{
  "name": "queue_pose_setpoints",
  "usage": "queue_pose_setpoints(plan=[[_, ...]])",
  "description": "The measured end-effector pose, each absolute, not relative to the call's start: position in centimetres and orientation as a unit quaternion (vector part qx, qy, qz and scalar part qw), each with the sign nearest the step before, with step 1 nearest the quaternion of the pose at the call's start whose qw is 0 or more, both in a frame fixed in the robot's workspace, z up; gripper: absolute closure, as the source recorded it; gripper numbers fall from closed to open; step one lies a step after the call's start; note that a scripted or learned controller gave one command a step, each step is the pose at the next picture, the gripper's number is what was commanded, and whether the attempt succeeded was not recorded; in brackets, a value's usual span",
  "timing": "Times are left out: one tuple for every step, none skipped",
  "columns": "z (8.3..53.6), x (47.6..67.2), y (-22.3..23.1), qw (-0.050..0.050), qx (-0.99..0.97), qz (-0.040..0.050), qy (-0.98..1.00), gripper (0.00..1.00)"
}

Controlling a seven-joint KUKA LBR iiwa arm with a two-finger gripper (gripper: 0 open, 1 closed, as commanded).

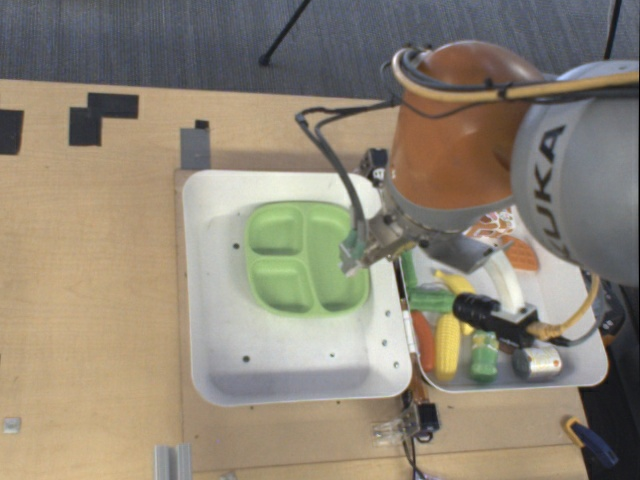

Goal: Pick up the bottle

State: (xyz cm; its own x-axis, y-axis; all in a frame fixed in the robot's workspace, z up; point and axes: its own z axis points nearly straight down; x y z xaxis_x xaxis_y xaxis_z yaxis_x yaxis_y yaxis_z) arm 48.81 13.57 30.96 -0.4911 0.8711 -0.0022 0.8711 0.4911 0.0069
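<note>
Camera view is up on my side. Any writing you can read?

Only on the arm (pixel 585 138): white letters "UKA" (pixel 553 185) run down its grey link, and the first letter is hidden behind the orange band (pixel 455 133). I can't read any of the print on the things in the bins.

And the gripper?

I see the gripper (pixel 353 251) hanging low over the right edge of the green divided tray (pixel 290 268) in the left bin (pixel 215 268). It's small and blurred under the wrist, so I cannot tell whether it is open or closed. I see nothing held in it.

Where's the bottle?

I make out the green bottle (pixel 483 358) in the right bin (pixel 590 365), at its near side, between a corn cob (pixel 447 345) and a silver can (pixel 540 363). It's well apart from the gripper. The arm's bulk covers the far part of that bin.

Pose?

It reaches in from the right, wrist bent down and leftward across the wall between the bins, with cables looping off the band.
</note>
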Motion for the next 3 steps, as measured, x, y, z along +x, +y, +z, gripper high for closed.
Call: queue_pose_setpoints(plan=[[31.5,48.7,18.6,0.002,0.4,0.0019,0.917,1.0],[30.7,48.7,21.6,0.001,0.407,0.0014,0.913,1.0],[27.6,48.8,14.5,0.001,0.437,0.0008,0.9,1.0]])
